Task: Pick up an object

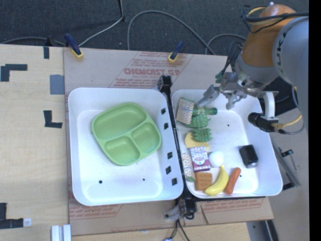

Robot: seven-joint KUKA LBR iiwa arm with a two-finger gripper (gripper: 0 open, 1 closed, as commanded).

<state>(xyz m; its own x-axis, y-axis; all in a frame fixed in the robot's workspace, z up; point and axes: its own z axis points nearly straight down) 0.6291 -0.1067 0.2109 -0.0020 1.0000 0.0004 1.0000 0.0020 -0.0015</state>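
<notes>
Brown cardboard (145,74) printed with red lettering covers the bench under two shallow white bins, pinned at its far edge by two blue-and-yellow clamps (73,45), with pale wood (30,149) marked by black tape pieces to the left and dark carpet (60,9) crossed by cables beyond. Inside the right bin (261,149), near its far left corner, a green toy vegetable (199,118) lies with a second bumpy green piece (201,133) just below it and a tan waffle-like block (184,110) touching its left side. The gripper (220,98) hangs over that corner, its fingers spread apart, one grey finger reaching down toward the green vegetable, nothing seen between them. Further down the bin sit a yellow wedge (193,141), a purple-and-white carton (200,159), a white egg (216,158), a cracker (203,179), a banana (218,182) and an orange carrot-like stick (232,179), the last three close together at the near edge. A small black block (249,155) lies apart toward the right wall. The left bin (80,179) holds a green divided plate (126,133), tilted off square. The arm's grey body and orange band (263,44) rise at the upper right.
</notes>
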